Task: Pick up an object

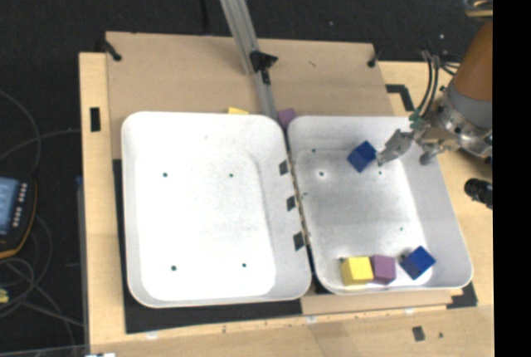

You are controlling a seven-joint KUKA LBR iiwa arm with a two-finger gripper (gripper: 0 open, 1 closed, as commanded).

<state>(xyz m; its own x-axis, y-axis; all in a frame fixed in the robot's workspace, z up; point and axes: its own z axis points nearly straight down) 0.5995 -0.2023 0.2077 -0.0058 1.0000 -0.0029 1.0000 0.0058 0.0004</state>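
Gripper (398, 146) poised just beside blue cube (362, 156) in right bin (431, 206), likely lining up a grasp; opening not discernible, nothing visibly held

arm (473, 81): orange band over a grey wrist section, rounded housing | cables: dark leads looping down its left side beside the band | gripper (397, 146): pale grey metal, slim finger, small boxy mount with dark fittings behind it
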